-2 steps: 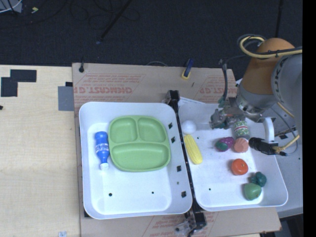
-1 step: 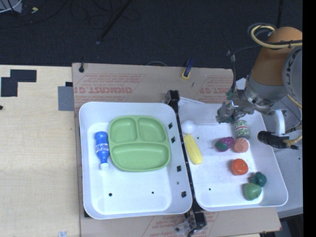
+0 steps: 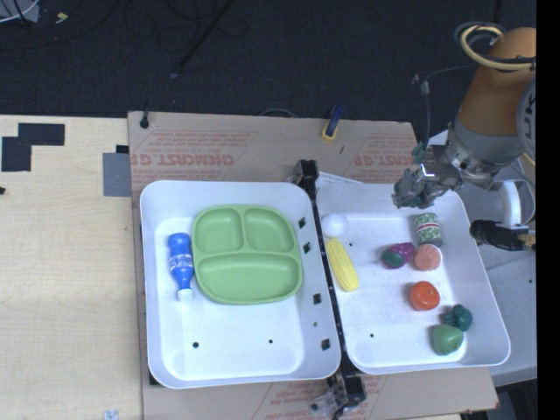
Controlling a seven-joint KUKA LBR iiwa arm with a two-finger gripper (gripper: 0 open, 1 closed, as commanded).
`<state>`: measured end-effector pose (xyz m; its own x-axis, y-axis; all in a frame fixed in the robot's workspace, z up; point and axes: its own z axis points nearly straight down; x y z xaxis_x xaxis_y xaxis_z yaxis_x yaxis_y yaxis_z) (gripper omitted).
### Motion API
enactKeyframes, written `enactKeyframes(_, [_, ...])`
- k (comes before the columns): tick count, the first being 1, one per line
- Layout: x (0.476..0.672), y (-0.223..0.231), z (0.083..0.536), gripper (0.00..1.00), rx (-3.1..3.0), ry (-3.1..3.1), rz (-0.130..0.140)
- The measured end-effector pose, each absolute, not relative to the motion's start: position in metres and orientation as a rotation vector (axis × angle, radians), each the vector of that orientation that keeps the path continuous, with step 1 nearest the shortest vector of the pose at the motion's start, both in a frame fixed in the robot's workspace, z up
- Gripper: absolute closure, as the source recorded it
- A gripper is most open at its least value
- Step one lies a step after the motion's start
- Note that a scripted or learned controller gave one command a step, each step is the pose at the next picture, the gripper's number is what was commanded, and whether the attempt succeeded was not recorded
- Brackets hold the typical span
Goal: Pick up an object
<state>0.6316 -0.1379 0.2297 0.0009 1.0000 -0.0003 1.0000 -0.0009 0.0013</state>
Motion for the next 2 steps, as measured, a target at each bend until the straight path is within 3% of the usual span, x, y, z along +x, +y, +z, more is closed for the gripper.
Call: enactKeyframes(2, [0.545,-0.071,0.224,1.0,2.224,2.229,-0.005])
